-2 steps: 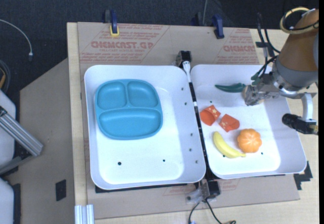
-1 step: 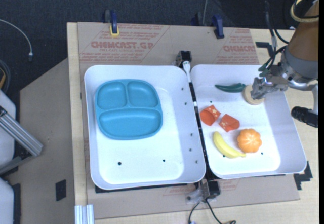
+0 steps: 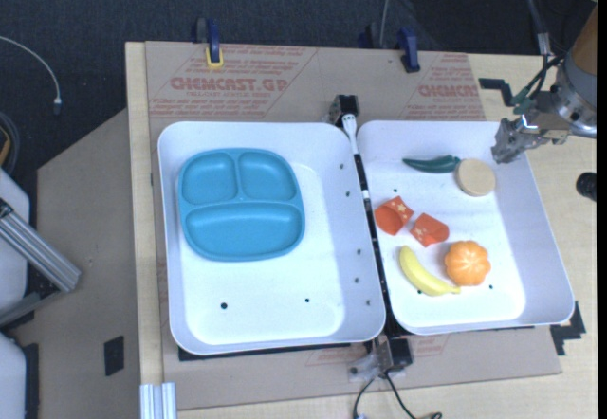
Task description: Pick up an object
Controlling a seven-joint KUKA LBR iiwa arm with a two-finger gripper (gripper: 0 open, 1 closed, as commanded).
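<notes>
two shallow white plastic bins with rounded corners sit side by side on a brown cardboard-faced bench (image 3: pixel 285 76) printed with red lettering. the left white bin (image 3: pixel 275 313) holds one thing: a light blue plastic divided plate (image 3: pixel 242 204), smooth and rounded, with three compartments, two small at the far side and one long at the near side. the right white bin (image 3: pixel 531 246) holds six loose objects. one dark green pepper-shaped toy (image 3: pixel 432 163), slim and curved, lies at the far side, with one pale tan round disc (image 3: pixel 475 179) just beside its right end. toward the middle lie two red blocky pieces, the upper red chunk (image 3: pixel 394 214) and the lower red chunk (image 3: pixel 429 229), close together and angular. nearer the front are one yellow curved banana (image 3: pixel 424 273), smooth and glossy, and one orange round fruit (image 3: pixel 468 263) with a dimpled look, touching or nearly touching the banana's right end. two blue clamps (image 3: pixel 212 43) grip the bench's far edge. the grey two-finger gripper (image 3: pixel 510 140) hangs over the far right corner of the right bin, near the tan disc and apart from it, with nothing between its fingers; how wide the jaws stand is too blurred to tell.
</notes>
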